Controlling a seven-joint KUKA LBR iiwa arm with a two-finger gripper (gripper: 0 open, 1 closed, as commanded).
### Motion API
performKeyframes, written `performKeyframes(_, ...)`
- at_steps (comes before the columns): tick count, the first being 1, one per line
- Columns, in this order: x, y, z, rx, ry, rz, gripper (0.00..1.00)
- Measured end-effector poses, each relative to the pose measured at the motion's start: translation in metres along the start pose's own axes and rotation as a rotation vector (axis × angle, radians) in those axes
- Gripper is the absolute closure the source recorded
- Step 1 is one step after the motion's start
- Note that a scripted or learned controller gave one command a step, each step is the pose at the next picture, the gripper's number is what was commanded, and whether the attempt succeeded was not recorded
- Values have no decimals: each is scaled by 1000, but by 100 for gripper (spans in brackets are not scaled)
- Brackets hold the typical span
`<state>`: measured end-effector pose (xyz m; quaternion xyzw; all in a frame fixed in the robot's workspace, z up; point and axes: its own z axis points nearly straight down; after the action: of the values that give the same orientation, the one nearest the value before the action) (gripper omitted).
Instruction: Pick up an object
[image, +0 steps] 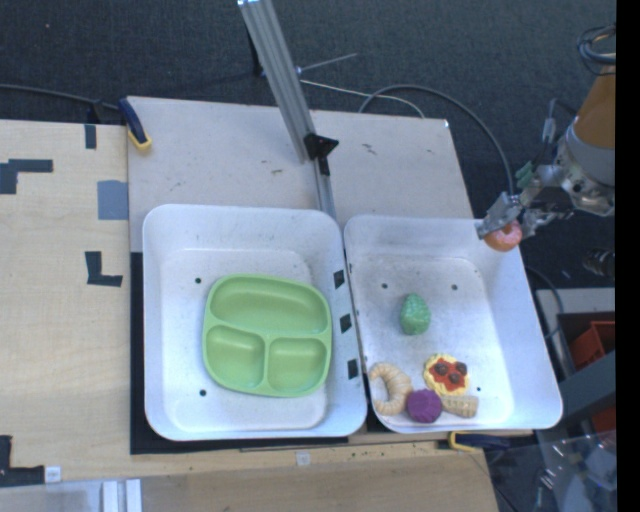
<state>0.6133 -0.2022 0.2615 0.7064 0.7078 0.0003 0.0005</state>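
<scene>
Camera view from above the bench. Two shallow white plastic bins lie side by side: the left bin holds a light-green three-compartment plastic tray, lying flat near its centre. The right bin holds four small toy items. A green, egg-shaped lumpy object sits alone near the middle of the bin floor. Along the near edge lie a tan, curved, ridged pastry-like piece, a round purple ball touching it on its right, and a yellow pizza-slice toy with red topping and a tan crust just beside the ball.

The grey arm with an orange band enters from the right. Its two-finger gripper is above the far right corner of the right bin, at the rim. A small red-orange rounded object sits at the fingertips and appears pinched between them, well apart from the four items on the bin floor. A silver metal pole runs diagonally from the top of the view to the junction between the bins.
</scene>
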Motion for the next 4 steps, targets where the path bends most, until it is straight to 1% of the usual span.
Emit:
performKeyframes(1, 44, 7, 3, 2, 1, -3, 100)
performKeyframes(2, 105, 3, 12, 3, 2, -5, 100)
performKeyframes(3, 160, -1, 11, 3, 1, -5, 100)
performKeyframes(4, 222, 12, 20, 3, 1, -6, 100)
